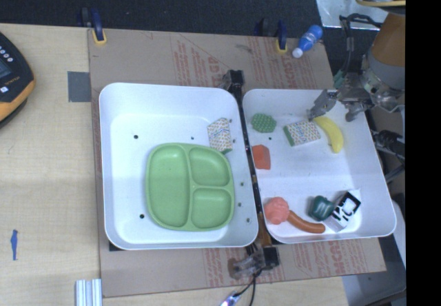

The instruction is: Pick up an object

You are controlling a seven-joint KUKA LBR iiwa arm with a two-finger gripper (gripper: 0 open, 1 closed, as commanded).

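The jaws [335,101] hang spread and holding nothing over the far right part of the right bin [365,180], and the nearest thing to them is the banana [331,134], which lies on the bin floor just toward the near side of them. Its long axis runs from the far-left down to the near-right, so the two fingers—one reaching left, the other right—look set roughly across it rather than along it, which by my reading suits a straight drop. Touching or nearly touching the banana's left end sits a green-dotted packet [302,133]; I judge this the risk, since the left finger comes down close to it. The other pieces—a green disc [263,122], an orange block [260,157], a pink ball [277,209]—lie well apart to the left.
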